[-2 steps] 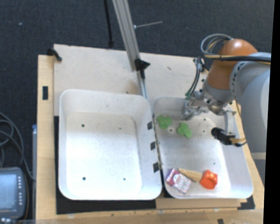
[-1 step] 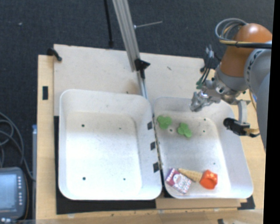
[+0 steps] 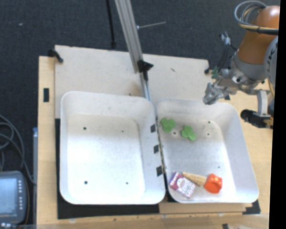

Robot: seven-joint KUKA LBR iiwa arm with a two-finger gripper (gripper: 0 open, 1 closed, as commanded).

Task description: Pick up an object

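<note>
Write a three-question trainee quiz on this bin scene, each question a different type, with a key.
1. True or false: both green pieces lie in the left bin.
2. Multiple choice: the orange-red object lies in the right bin at its
A. far edge
B. near edge
C. centre
3. Fill in: the gripper hovers over the right bin's ____ rim.

Key: 1 false, they lie in the right bin. 2 B, beside the tan cone and the small printed packet. 3 far.

fixed overhead camera, slanted down, both bins
</note>
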